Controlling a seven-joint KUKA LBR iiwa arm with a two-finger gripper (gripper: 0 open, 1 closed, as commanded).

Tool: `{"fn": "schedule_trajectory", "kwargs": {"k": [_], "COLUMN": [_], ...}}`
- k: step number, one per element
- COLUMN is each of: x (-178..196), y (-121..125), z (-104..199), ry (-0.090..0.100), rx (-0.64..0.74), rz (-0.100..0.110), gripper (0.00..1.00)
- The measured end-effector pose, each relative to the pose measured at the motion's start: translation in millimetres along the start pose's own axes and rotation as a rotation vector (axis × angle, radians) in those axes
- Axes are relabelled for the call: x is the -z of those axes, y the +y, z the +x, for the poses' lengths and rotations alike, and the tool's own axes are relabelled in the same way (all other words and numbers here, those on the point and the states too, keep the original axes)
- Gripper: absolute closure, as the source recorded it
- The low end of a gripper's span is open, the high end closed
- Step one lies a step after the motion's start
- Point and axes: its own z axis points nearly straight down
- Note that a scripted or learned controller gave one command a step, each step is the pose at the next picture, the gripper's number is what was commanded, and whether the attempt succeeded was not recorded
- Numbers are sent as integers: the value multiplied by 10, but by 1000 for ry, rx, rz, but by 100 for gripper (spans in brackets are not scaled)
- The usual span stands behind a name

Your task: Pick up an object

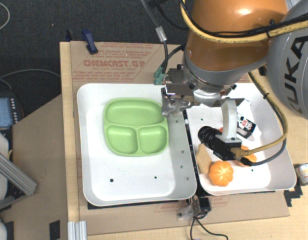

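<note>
End effector (pixel 172 104), state untellable, hangs by green plate (pixel 135 126) in left bin (pixel 134 179); right bin (pixel 266 176) holds orange (pixel 221 174).

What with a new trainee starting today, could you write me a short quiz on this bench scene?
1. True or false: the green divided plate lies in the view's left bin.
2. How many compartments does the plate have? A two, B three, C four.
3. Fill in: the tangerine lies in the view's ___ bin.

Key: 1 true; 2 B; 3 right, the right bin.
</note>
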Motion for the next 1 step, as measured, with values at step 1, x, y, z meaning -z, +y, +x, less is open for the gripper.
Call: {"fn": "schedule_trajectory", "kwargs": {"k": [1], "x": [-837], "y": [159], "z": [-561], "ry": [-2], "rx": [-5], "rz": [5], "gripper": [100]}}
